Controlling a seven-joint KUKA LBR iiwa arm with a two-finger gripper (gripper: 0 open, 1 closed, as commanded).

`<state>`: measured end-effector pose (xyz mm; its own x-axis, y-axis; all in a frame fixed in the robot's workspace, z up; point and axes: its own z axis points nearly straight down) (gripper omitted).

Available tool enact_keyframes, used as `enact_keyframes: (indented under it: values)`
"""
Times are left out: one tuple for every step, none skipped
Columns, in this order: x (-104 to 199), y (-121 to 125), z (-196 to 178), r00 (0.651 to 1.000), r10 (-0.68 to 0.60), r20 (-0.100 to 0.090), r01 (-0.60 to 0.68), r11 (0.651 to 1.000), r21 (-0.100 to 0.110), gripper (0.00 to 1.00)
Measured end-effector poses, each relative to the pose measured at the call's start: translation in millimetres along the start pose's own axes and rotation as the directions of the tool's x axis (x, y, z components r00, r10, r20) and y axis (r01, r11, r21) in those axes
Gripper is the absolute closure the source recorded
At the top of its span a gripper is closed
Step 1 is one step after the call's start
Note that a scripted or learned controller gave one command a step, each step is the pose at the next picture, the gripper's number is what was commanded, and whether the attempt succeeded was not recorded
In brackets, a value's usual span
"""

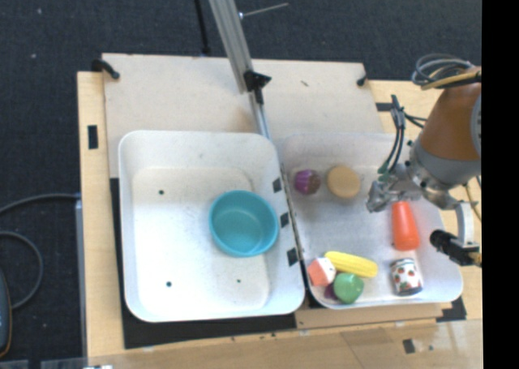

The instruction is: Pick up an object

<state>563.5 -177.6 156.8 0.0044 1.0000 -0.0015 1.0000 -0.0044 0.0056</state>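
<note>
The orange, carrot-shaped object (405, 226) lies just beside the end effector (381, 195), whose grip state I cannot tell.

A pale wooden bench (93, 197) stands on dark speckled carpet (97, 2). A slanted metal pole (227, 23) rises from the bench's back board (178, 96). Black cables (20, 233) lie at left.

Left bin (146, 197): blue bowl (243, 223) upright, toward its 3 o'clock edge. Right bin (442, 290): purple ball (306, 182) beside tan round piece (344, 182) at 11 o'clock; yellow corn (351, 263), green piece (348, 287), printed cup (406, 276) along 6 o'clock. Gripper (379, 197) low at 2 o'clock, orange piece (405, 225) just beside it.
</note>
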Motion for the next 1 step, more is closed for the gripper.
enact_keyframes:
  values:
    - [-3.5,-4.7,-46.7,1.000,0.001,0.000,-0.001,1.000,-0.001,1.00]
